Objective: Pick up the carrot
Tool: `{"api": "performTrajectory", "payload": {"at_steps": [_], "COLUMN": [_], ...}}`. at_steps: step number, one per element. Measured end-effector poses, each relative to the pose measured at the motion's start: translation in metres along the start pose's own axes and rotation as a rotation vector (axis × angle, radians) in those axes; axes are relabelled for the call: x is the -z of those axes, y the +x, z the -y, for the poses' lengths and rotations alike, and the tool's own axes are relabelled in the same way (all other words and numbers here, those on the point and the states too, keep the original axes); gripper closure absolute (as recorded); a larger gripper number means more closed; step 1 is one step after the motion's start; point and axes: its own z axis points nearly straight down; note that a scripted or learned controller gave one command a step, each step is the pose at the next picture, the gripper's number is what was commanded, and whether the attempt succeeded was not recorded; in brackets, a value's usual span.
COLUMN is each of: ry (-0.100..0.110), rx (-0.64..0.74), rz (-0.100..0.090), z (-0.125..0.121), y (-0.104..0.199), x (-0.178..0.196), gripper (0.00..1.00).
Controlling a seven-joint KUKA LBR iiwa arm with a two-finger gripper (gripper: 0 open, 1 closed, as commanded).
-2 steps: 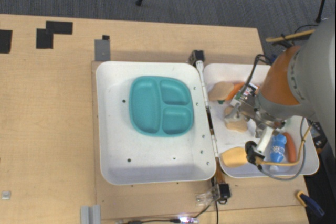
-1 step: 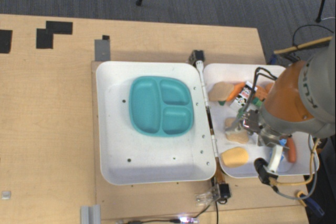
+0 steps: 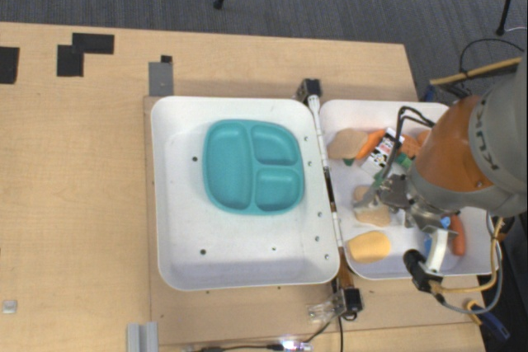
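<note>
The grey arm [image 3: 487,152] with its orange band rises closest to the lens, filling the right edge of the frame and leaning in over the right bin [image 3: 351,115]. Its gripper [image 3: 388,194] sits low in the middle of that bin, amid the food items; how its pincer stands cannot be told, since the wrist hides most of it.

The carrot [image 3: 369,144] lies in the upper part of the right bin, slanted, just beside a tan bread-like piece [image 3: 348,143] on its left and a small black-and-white printed packet [image 3: 384,151] on its right. It lies apart from the gripper, above it in the frame. Below the gripper a pale beige item [image 3: 373,216] rests on the bin floor, and lower still, near the bin's lower left corner, lies a yellow rounded piece [image 3: 369,246]. At the lower right of the bin a thin orange-red item [image 3: 459,239] shows beside the arm's cables.

The left bin [image 3: 177,202] occupies the centre of the frame and holds a teal divided plate [image 3: 227,169] with three compartments, set toward the bin's upper middle. Both bins rest on a light wooden bench [image 3: 74,177], with black marks at its upper left.
</note>
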Motion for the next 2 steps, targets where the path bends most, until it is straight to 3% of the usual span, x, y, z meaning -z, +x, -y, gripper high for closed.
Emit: {"api": "performTrajectory", "payload": {"at_steps": [1, 2], "ry": [-0.001, -0.005], "rx": [0.417, 0.42], "rz": [-0.001, -0.007], "z": [0.0, -0.003], "y": [0.001, 0.005], "x": [0.0, 0.012], "gripper": [0.0, 1.0]}}
